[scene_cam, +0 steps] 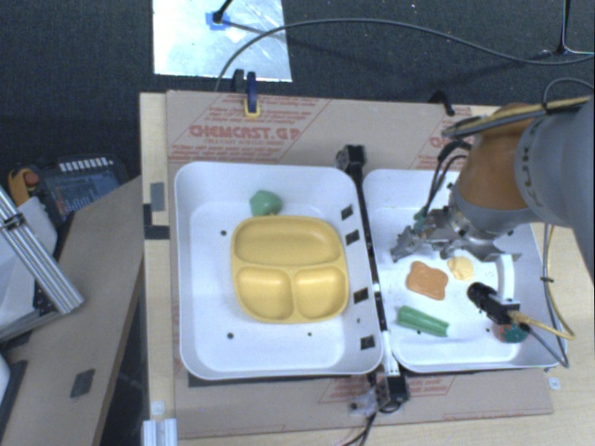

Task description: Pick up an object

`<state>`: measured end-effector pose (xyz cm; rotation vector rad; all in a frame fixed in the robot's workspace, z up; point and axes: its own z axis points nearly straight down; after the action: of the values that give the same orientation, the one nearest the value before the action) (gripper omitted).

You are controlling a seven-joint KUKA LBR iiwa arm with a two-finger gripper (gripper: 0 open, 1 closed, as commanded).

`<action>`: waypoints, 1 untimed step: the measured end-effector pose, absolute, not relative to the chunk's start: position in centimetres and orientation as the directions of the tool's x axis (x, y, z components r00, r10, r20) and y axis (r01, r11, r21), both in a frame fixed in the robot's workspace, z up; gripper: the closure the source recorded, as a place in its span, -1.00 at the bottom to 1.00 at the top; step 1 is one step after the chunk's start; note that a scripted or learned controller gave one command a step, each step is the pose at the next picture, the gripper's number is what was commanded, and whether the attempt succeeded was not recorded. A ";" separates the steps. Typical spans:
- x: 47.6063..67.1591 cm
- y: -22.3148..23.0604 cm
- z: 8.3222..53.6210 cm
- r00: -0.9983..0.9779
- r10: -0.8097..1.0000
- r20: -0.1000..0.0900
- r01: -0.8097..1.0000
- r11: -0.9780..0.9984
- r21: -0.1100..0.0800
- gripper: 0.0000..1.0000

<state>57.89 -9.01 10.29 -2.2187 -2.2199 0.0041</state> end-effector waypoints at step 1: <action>57.9 -9.0 8.4 -0.001 1.000 0.000 1.000 0.001 -0.001 -1.00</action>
<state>57.92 -8.98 8.37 -2.2202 -2.2219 0.0006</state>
